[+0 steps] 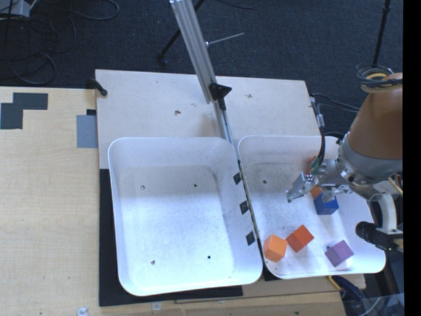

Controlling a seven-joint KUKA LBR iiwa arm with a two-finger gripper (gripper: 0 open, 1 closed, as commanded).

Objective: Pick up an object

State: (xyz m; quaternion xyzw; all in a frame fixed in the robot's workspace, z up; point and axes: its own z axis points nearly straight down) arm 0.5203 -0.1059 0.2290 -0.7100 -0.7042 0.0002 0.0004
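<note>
Blue cube sits in the right bin, mid-right, w/ the tool low over the bin just left of it; a small orange bit shows btwn tool and cube, can't tell if the tool is wide, narrow or holding anything. Nearer the front edge: orange cube touching a red-orange cube, purple cube apart to their right. Left bin sits alongside on the counter.

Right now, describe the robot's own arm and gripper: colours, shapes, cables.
The arm is a bulky rounded body, orange on top with a grey section below. A dark cable runs down beside it toward the wrist. The gripper is small, silvery metal hardware ending in thin grey jaws.
</note>
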